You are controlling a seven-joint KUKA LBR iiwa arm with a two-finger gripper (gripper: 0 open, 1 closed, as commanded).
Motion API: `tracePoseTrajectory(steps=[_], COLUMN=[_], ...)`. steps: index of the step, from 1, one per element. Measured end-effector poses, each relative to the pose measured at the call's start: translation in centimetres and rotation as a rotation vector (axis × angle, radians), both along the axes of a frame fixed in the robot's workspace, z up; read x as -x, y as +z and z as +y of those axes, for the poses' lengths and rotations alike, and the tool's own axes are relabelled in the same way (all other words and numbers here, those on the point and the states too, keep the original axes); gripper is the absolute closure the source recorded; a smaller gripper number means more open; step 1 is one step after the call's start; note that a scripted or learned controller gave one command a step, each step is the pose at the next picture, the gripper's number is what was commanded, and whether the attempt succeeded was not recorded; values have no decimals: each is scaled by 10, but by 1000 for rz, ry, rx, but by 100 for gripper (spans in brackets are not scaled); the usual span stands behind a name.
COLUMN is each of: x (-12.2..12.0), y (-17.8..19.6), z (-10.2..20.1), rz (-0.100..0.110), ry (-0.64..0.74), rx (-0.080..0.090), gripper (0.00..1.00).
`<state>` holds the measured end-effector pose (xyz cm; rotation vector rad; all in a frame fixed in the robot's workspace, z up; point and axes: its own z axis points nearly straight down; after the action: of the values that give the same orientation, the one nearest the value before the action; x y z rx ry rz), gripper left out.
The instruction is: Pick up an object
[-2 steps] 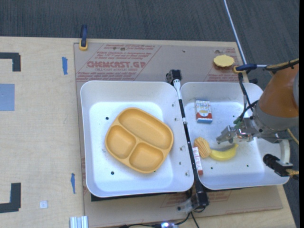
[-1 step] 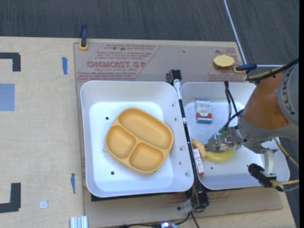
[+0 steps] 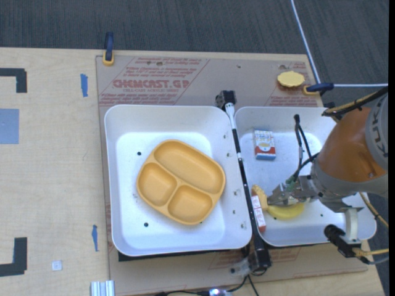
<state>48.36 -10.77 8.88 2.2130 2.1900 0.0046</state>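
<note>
On the far left the desk [image 3: 43,184] is bare pale wood with some black and blue tape marks on it. Next comes the left bin [image 3: 123,165], and in it lies a yellow plate [image 3: 180,182] with three parts, flat and a bit turned, well away from the arm. It sits there by itself, so it looks like something to pick another time. A black bar with a small clamp runs down between the two bins, and I think it is there to hold them side by side. In the right bin [image 3: 308,125] a small box [image 3: 265,145] with blue, white and red on it lies near the top, apart from the rest. Lower down, right by the left wall of that bin, is a little red and white packet [image 3: 259,216], and just beside it is a yellow banana [image 3: 285,211]. The gripper [image 3: 290,196] is down low, right over the banana, and seems to touch it, so I think the banana is the thing it is going for. The jaws are hidden in the dark metal and wires, so I cannot tell if they are open or closed, or if they have the banana at all. The big grey and orange arm [image 3: 355,153] comes in from the right and bends down so the gripper can reach the bottom of the bin.
</note>
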Motion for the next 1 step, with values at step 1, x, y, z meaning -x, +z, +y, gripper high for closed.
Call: tracePoseTrajectory(steps=[1], x=[-1], y=[10], z=[0], rz=[-4], ry=[0], rx=[1], gripper=[100])
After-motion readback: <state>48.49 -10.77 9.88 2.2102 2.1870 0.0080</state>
